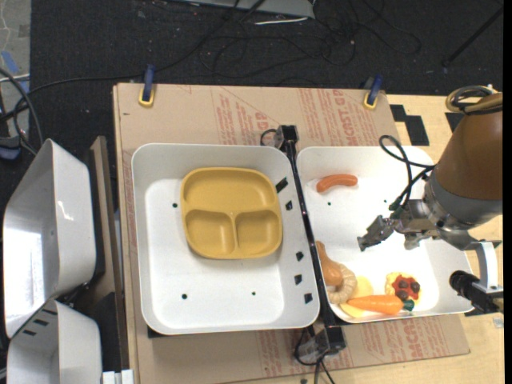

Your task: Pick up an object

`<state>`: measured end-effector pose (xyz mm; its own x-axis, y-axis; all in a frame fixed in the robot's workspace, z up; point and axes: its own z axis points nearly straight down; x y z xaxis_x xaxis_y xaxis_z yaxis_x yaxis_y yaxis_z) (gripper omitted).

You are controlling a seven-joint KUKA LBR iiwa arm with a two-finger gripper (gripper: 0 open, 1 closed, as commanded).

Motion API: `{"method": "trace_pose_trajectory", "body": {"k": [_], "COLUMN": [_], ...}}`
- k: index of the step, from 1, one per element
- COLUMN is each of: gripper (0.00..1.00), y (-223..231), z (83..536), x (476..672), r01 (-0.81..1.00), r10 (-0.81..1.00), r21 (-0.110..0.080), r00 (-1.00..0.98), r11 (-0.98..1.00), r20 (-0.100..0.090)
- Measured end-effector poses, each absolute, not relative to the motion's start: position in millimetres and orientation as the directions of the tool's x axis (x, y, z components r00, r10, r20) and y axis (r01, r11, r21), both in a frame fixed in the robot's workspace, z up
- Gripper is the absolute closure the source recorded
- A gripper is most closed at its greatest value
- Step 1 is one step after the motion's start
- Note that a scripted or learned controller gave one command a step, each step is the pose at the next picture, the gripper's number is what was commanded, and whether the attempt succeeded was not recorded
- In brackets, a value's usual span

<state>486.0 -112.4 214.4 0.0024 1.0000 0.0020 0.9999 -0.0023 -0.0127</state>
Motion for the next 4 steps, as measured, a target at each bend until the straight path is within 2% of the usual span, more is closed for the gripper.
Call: {"method": "trace_pose_trajectory", "body": {"k": [1, 2, 3, 4], "gripper": [0.0, 0.0, 0.0, 0.0], "y": [-112.2, -119.9, -129.2, -131.8], "z": [219.6, 167.1, 116.6, 94.9], "x": [488.6, 494.2, 490.4, 493.5], "r01": [1.0, 1.0, 1.0, 1.0], "r10": [1.0, 1.0, 1.0, 1.0], "r21": [-0.001, -0.005, -0.006, 0.011], "r00": [0.0, 0.002, 0.003, 0.005], "r11": [0.0, -0.002, -0.003, -0.005], "r20": [0.0, 0.001, 0.001, -0.006]}}
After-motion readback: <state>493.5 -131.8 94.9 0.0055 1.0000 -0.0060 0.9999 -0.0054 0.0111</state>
